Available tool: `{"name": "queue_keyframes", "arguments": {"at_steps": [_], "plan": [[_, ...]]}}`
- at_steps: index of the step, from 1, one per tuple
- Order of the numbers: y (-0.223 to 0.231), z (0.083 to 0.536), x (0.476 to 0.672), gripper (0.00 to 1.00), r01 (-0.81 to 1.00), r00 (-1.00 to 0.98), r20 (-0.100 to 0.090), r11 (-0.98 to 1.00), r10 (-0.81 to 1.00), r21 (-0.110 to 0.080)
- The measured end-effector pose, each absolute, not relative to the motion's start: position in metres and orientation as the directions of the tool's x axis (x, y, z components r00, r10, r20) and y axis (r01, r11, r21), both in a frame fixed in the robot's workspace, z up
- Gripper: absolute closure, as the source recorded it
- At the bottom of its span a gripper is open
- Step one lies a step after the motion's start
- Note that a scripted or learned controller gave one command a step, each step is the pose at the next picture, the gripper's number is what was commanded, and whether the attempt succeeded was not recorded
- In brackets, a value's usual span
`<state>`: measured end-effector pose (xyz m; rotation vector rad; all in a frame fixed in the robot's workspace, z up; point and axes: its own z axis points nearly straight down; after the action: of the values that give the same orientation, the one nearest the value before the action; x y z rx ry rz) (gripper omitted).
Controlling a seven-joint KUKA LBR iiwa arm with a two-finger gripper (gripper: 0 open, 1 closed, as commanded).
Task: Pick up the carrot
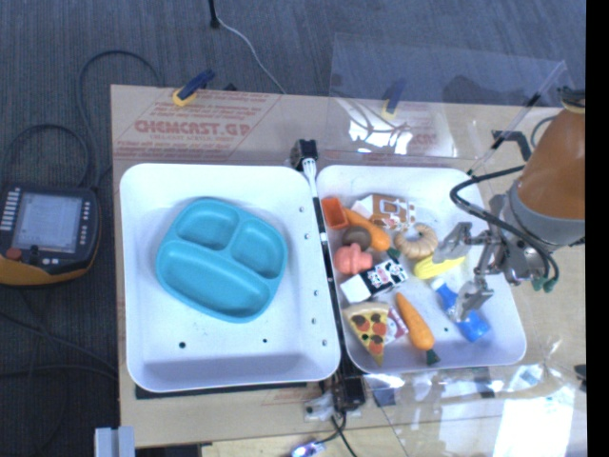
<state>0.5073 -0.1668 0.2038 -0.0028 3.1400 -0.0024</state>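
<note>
Orange plastic carrot (415,320) is lying free, probably light, rigid, slick; mid-body suits. Fingers (473,296) are hanging open, empty.

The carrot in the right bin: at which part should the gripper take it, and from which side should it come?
Probably at the middle of the carrot, from straight above. It lies flat and slanted, green end toward the bin's near edge, so the fingers should close across its narrow width. The pizza slice lies close on one side, the blue toy further off on the other. The gripper hovers nearby.
</note>
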Motion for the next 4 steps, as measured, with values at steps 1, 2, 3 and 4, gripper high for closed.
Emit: {"name": "queue_keyframes", "arguments": {"at_steps": [1, 2, 3, 4], "plan": [[-0.130, 0.119, 0.519, 0.00, -0.082, -0.996, -0.043, 0.996, -0.083, -0.016], [-0.121, 0.111, 0.512, 0.00, 0.140, -0.988, -0.071, 0.990, 0.139, -0.006], [-0.113, 0.111, 0.507, 0.00, 0.241, -0.967, -0.083, 0.970, 0.240, -0.007], [-0.107, 0.111, 0.508, 0.00, 0.353, -0.933, -0.076, 0.936, 0.352, 0.001]]}}
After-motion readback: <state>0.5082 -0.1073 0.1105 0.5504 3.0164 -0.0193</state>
